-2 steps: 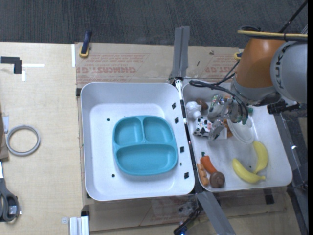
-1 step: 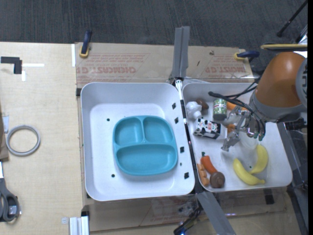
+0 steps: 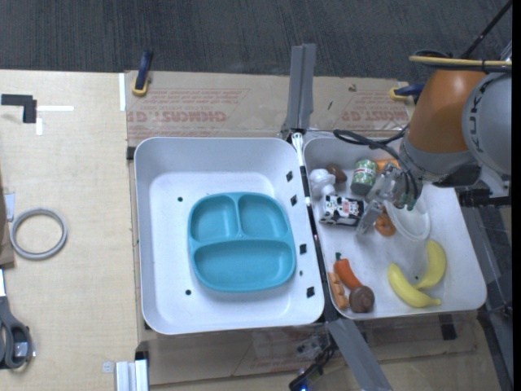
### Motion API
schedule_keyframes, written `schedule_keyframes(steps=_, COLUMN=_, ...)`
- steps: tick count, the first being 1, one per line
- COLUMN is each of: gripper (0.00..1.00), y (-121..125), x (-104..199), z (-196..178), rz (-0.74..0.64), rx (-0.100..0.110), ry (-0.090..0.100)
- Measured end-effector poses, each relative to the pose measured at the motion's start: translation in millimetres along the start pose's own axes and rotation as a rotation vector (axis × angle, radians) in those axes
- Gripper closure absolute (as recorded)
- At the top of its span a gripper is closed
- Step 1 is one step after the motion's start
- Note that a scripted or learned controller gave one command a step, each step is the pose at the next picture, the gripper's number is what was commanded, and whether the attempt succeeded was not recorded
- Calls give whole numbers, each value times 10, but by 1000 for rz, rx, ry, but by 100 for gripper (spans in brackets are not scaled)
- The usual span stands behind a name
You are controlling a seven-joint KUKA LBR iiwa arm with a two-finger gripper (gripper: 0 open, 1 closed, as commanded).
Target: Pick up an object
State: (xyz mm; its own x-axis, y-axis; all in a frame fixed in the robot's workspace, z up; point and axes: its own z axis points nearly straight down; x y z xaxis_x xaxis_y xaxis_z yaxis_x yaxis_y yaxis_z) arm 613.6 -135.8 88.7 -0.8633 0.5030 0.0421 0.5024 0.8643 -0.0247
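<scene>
Over the right bin [image 3: 468,243], toward its far middle, the claw [image 3: 376,212] hangs from the grey arm [image 3: 456,129] with its orange band; whether it is open or closed cannot be told, nor whether anything sits in it. Just left of the claw lies a small black-and-white carton [image 3: 341,209], its print too small to read. Beyond that stands a green can [image 3: 363,173], label unreadable, with a white and brown lump [image 3: 325,177] further left by the bin's wall. An orange piece [image 3: 385,226] shows right beside the claw, half hidden. A clear cup [image 3: 412,221] lies to the right of it.

Nearer in the same bin rest two yellow bananas [image 3: 417,277], a carrot [image 3: 348,272] and a dark round fruit [image 3: 361,299] at the near left corner. Open floor lies along the right wall and between the carton and carrot.

Left bin [image 3: 155,243] holds a teal divided plate [image 3: 242,241] at its centre, with bare white floor all round it.

Cardboard [image 3: 212,108] behind the bins bears red mirrored lettering, unreadable. On the bench at far left lies a grey tape ring [image 3: 36,233].
</scene>
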Motion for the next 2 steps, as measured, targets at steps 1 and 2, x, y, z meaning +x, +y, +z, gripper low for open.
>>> schedule_keyframes(steps=1, gripper=0, y=-122, x=244, z=-11, rz=39, rx=-24, ry=-40)
schedule_keyframes(steps=2, gripper=0, y=-252, x=-349, z=-51, rz=44, rx=-29, ry=-45)
